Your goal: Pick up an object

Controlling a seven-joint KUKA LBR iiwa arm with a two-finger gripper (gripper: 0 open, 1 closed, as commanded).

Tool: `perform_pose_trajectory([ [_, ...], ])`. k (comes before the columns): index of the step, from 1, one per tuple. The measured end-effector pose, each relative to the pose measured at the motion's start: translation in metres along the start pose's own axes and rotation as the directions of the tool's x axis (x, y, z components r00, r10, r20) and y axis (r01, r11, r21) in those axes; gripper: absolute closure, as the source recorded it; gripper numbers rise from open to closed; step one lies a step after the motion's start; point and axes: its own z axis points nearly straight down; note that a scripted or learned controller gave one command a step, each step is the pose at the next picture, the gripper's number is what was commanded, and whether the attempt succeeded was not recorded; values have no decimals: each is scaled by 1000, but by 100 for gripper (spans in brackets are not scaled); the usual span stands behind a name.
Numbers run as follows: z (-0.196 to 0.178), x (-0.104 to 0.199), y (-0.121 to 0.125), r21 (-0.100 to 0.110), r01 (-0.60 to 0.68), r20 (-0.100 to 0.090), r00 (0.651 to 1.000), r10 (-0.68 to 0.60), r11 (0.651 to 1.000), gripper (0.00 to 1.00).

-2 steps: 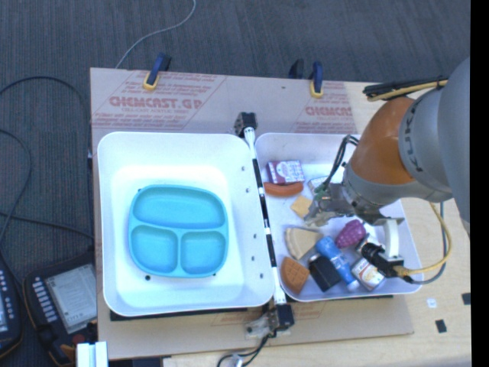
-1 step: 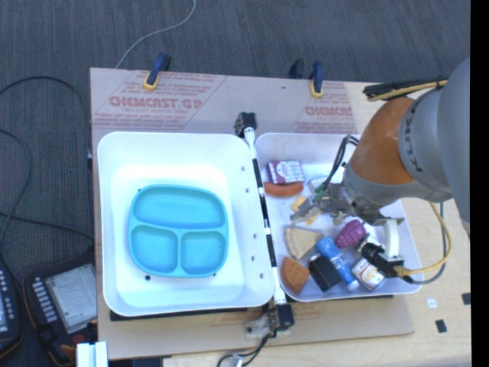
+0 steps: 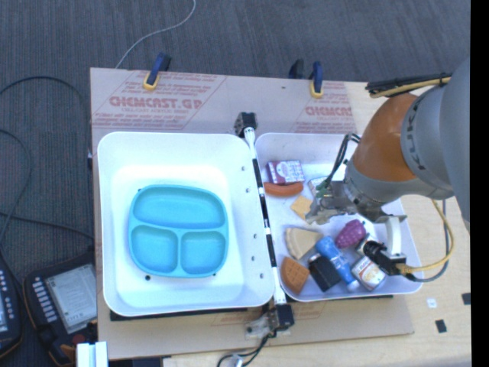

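Nearest the camera, along the bench's front edge: small black clamp fitting (image 3: 269,321) under the seam between the two bins. Just above it, front of right bin (image 3: 397,287), a tight clutter: brown bread-like piece (image 3: 293,274) at the front left corner, black block (image 3: 322,272) touching it on the right, blue bottle (image 3: 337,255) leaning across the black block, small jar with red-and-white label (image 3: 370,272) and dark cap at the front right. Slightly further back: tan wedge (image 3: 302,241) left, purple grape-like item (image 3: 351,233) right, just beside the blue bottle. Gripper (image 3: 326,206) down inside the right bin, hovering over the middle, right above a small orange cheese-like block (image 3: 301,206); contact with it unclear, nothing visibly pinched between the fingers, jaw state cannot be told from this angle. Further back: red sausage-shaped item (image 3: 281,189) against the left wall, white-and-maroon packet (image 3: 285,171) behind it. Left bin (image 3: 114,159) holding a light blue divided plate (image 3: 179,229) with three compartments, lying flat, centred. Grey arm with orange band (image 3: 390,147) entering from the right above the right bin. Far edge: cardboard-coloured board (image 3: 153,102) with red lettering under both bins, two blue-and-yellow clamps (image 3: 158,66) on its back edge.
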Motion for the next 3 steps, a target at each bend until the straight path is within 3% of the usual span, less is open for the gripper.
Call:
perform_pose_trajectory([
  [1,0,0,0,0,1,0,1000,-1,1000,0],
  [2,-8,1,1,1,2,-1,1000,-2,1000,100],
  [3,-8,1,1,1,2,-1,1000,-2,1000,0],
])
